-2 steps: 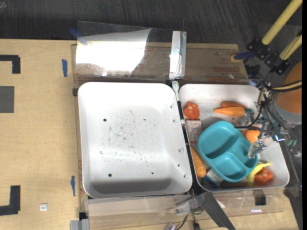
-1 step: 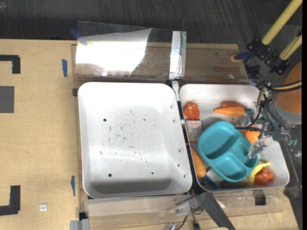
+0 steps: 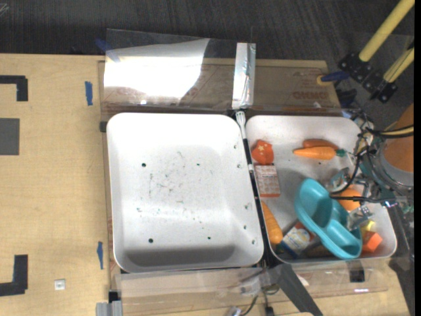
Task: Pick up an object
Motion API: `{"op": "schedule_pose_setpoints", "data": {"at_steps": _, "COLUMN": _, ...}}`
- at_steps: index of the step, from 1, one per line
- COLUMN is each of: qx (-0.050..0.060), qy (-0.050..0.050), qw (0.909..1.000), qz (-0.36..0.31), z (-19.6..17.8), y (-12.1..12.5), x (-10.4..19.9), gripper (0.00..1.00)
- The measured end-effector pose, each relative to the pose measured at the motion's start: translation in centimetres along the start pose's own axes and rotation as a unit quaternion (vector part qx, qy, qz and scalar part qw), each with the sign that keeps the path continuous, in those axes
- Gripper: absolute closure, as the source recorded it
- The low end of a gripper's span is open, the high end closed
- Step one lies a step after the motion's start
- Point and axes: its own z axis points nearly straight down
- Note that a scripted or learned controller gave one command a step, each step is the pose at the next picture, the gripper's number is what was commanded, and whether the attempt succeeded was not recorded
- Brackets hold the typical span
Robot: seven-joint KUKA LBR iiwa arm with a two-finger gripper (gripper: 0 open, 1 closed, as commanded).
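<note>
End effector (image 3: 358,199), grip state unclear, hovers at 3 o'clock over crowded right bin (image 3: 289,127); teal scoop (image 3: 322,216) may block a grasp.

Overall even, bright overhead light. Strong glare on clear plastic sheet (image 3: 158,71) behind bins, washed to white; narrower glint on foil-like strip (image 3: 243,74). Left bin (image 3: 131,143) bright, slightly blown, soft shadow along its near inner wall. Right bin (image 3: 289,127) dimmer twd right, short soft shadows under contents. Dark floor (image 3: 197,5) top of frame underexposed, grainy. Focus mod. soft throughout; fine detail smeared, labels unreadable. Slight slant, no obvious edge distortion.
</note>
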Motion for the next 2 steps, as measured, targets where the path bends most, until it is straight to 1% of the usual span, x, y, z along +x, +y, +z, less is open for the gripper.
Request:
{"op": "schedule_pose_setpoints", "data": {"at_steps": 1, "qx": 0.003, "qy": -0.006, "qw": 0.9996, "qz": -0.029, "z": -0.4, "y": 0.5, "x": 1.4, "gripper": 0.0}}
{"op": "schedule_pose_setpoints", "data": {"at_steps": 2, "qx": 0.005, "qy": -0.004, "qw": 0.9983, "qz": -0.058, "z": -0.5, "y": 1.5, "x": 1.7, "gripper": 0.0}}
